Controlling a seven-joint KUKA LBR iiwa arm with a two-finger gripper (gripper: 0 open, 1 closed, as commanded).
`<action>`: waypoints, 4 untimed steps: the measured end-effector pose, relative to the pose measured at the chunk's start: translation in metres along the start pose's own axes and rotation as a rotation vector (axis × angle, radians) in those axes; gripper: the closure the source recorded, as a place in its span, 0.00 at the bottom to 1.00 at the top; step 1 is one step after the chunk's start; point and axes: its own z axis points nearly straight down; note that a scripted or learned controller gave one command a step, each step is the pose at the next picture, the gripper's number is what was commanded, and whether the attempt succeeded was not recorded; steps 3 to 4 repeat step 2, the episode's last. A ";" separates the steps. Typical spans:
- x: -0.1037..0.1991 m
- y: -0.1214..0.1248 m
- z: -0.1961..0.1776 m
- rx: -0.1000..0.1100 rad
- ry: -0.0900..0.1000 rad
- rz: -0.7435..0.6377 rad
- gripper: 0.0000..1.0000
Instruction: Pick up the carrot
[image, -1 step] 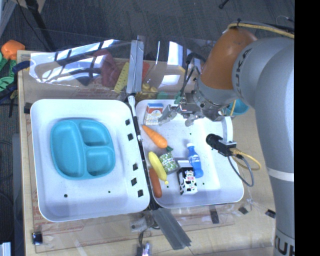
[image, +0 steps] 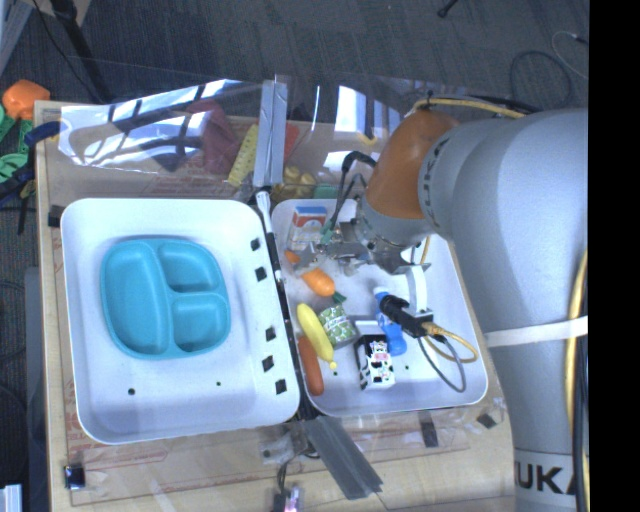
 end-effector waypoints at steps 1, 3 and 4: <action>0.000 0.000 -0.008 0.003 0.000 -0.004 1.00; -0.025 0.037 -0.091 -0.004 0.001 0.057 1.00; -0.025 0.037 -0.091 -0.004 0.001 0.057 1.00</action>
